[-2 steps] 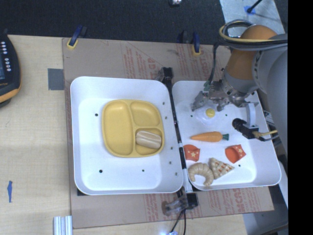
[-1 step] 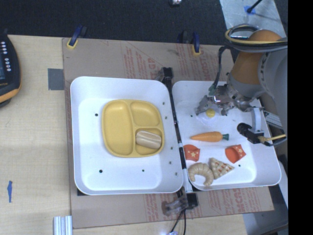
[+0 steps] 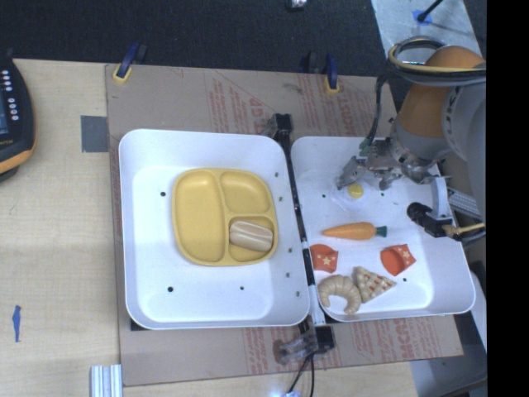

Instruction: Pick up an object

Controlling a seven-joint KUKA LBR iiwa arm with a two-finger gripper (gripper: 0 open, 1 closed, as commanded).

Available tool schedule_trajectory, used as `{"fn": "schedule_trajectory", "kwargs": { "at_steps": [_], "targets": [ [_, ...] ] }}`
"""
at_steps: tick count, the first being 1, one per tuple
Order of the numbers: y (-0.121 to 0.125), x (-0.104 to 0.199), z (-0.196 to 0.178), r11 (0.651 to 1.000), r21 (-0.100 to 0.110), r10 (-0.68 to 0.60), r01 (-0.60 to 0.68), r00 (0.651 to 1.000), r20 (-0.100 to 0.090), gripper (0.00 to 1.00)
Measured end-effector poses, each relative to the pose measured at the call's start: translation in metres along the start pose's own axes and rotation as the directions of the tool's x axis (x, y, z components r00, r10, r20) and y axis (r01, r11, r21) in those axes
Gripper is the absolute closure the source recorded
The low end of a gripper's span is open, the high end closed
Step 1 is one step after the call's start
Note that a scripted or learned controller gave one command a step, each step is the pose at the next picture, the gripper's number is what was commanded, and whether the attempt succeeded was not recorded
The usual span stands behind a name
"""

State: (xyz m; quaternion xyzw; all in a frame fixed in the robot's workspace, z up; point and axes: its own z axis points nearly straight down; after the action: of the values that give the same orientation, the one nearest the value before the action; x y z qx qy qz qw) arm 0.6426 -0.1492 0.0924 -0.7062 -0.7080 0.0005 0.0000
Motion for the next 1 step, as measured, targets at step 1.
{"fn": "schedule_trajectory", "kwargs": {
  "at_steps": [1],
  "targets": [
    [0.0013, -0.0011, -0.0125, 1.0, -0.003, -0.002, 0.002, 1.0, 0.002, 1.0]
  ]
}}
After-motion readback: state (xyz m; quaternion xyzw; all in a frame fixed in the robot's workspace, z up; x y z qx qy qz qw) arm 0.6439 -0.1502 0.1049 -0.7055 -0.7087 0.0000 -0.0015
